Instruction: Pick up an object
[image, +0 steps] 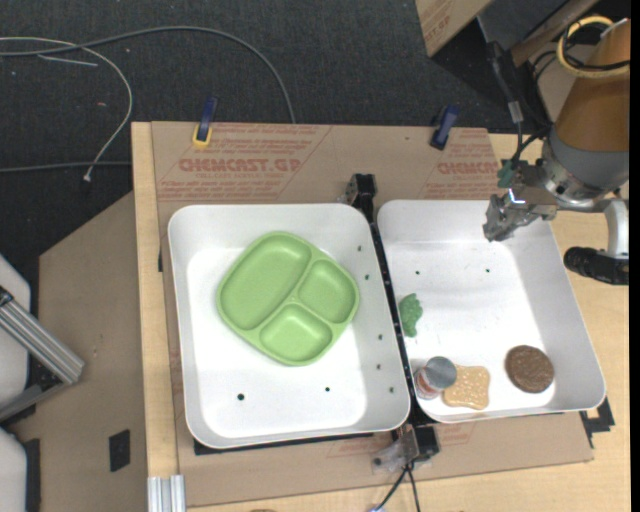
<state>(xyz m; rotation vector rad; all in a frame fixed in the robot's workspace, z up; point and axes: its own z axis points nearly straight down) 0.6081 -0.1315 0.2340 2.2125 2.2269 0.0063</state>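
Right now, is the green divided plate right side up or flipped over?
Right side up: the green divided plate lies flat in the left bin, its three compartments facing up.

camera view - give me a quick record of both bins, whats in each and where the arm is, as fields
left bin: green divided plate, near the middle
right bin: green leafy piece by the left wall; small can, tan cracker-like piece and brown round cookie-like piece along the near edge
can and tan piece: touching or overlapping
gripper: over the right bin's far right part, away from all items
held: nothing visible
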